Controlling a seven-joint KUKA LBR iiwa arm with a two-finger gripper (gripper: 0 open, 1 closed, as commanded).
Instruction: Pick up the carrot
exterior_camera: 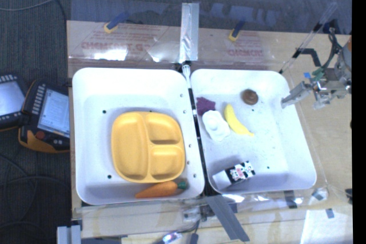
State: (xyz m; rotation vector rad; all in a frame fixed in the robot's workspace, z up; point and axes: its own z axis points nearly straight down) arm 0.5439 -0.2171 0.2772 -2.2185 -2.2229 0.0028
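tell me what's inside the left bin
A yellow tray sits in the left bin, and a carrot lies by its near edge. The bin floor under the tray is covered.

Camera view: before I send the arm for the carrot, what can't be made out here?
- Gripper: small and blurred at the right bin's rim; finger state unreadable.
- Arm: cut off by the view's right edge.
- Carrot: its green end blurs against the left bin's wall.
- Black-and-white item: too small to identify.
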